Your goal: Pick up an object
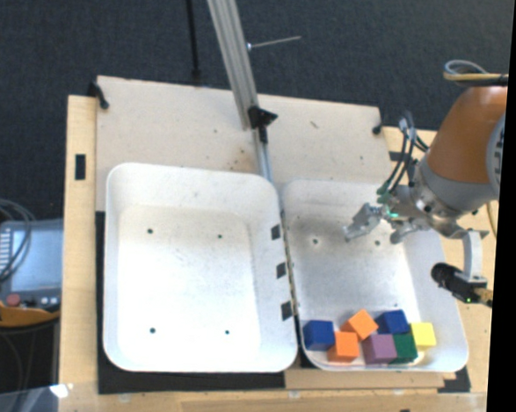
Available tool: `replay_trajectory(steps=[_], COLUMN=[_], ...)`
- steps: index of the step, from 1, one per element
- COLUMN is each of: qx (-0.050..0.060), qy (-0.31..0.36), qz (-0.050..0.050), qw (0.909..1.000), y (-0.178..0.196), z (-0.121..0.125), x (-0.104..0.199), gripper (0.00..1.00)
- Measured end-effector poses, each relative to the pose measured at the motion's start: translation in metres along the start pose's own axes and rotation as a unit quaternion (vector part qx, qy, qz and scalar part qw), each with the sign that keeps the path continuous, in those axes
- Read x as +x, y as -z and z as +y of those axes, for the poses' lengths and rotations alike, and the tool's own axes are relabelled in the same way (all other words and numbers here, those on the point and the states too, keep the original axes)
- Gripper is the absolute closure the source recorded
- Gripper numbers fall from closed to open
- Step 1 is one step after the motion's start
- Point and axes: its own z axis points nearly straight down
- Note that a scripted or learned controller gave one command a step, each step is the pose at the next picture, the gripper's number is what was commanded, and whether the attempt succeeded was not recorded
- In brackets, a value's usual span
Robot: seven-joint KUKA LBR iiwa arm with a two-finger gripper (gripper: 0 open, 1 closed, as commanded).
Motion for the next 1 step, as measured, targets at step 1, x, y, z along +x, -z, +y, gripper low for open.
replay_trajectory(steps=[1], qx=[0.003], qy=[-0.002], qz=[-0.001], qw=[1.0], y=[-0.063], z=[0.0011], x=[-0.0022], gripper=[0.0])
